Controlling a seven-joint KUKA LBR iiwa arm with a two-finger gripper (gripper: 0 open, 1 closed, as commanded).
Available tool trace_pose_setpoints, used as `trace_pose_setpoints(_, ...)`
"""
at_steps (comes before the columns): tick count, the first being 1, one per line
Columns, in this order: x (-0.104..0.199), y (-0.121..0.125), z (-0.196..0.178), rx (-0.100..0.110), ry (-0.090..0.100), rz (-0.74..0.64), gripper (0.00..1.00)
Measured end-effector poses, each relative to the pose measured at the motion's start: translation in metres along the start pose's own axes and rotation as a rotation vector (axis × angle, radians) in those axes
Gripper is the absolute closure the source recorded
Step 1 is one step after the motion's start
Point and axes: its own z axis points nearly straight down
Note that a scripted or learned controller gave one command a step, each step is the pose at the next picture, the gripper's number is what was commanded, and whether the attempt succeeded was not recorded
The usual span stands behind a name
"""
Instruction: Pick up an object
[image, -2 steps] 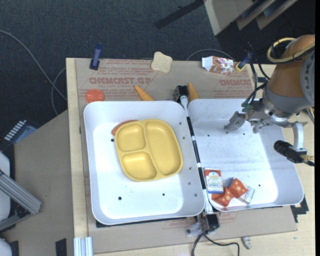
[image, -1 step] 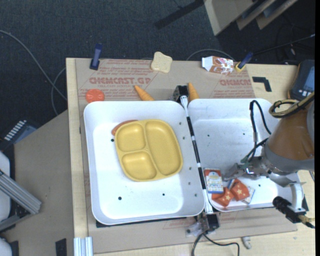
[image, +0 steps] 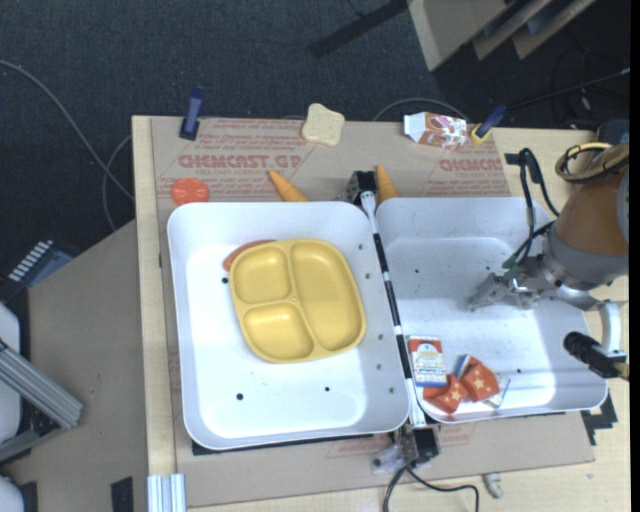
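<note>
**Hand low in the right bin, cartons waiting at its near edge**

I am looking at the hand (image: 497, 290) sitting low over the middle of the right bin (image: 440, 235), its metal tips pointing toward the divider between the bins. From this slant I cannot tell whether it is spread or pressed together, and I am seeing nothing held in it. The grey arm with its orange band (image: 592, 215) is reaching in from the table's right edge.

The likeliest things to pick are lying near the bin's near edge, well apart from the hand: a small white-and-orange carton (image: 427, 362) lying flat just beside the divider, and just beside it a red packet (image: 478, 381) and another red piece (image: 447, 397), crowded together. I am judging them light, thin-walled and a little crushable, with glossy faces that may slip. I would be taking the carton across its narrow sides; it lies close to the bin's wall, so one finger may be fouling there. The red pieces are touching or nearly so, and a grasp may be nudging a neighbour.

Farther out, a yellow divided plate (image: 297, 298) is filling the middle of the left bin (image: 200, 350), stiff and wide, a poor fit for a two-finger hold. On the table's far edge are lying a toy bread slice (image: 323, 123), a carrot (image: 286, 186), an orange disc (image: 189, 190) and a small milk carton (image: 435, 128).
</note>
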Motion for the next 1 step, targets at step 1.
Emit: trace_pose_setpoints(1, -0.0270, -0.0797, 0.0011, 0.007, 0.009, -0.002, 0.00)
